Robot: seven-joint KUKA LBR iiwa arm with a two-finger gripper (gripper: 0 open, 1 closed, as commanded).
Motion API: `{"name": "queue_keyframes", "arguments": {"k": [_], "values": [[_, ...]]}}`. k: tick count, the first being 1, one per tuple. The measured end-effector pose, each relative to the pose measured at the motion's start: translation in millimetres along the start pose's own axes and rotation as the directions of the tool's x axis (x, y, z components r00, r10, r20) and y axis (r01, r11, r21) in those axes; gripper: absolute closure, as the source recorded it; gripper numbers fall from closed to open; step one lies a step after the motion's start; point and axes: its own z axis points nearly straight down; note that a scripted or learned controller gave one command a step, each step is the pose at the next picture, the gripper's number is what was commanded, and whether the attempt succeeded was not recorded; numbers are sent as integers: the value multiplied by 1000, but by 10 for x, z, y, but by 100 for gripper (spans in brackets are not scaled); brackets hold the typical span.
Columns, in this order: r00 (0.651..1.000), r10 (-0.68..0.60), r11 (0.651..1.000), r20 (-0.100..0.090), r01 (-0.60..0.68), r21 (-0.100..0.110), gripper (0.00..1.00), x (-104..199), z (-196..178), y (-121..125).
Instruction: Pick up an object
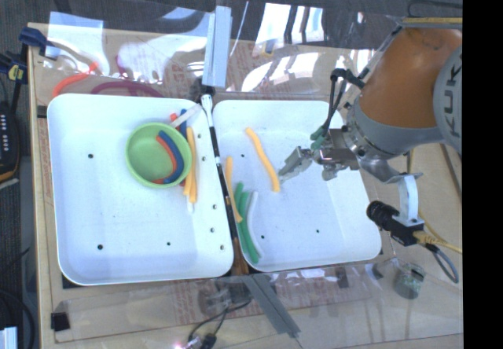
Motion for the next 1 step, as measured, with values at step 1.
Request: {"name": "queue_keyframes", "arguments": {"k": [1], "values": [[995, 105, 994, 0, -105, 3, 0, -205, 904, 492]]}}
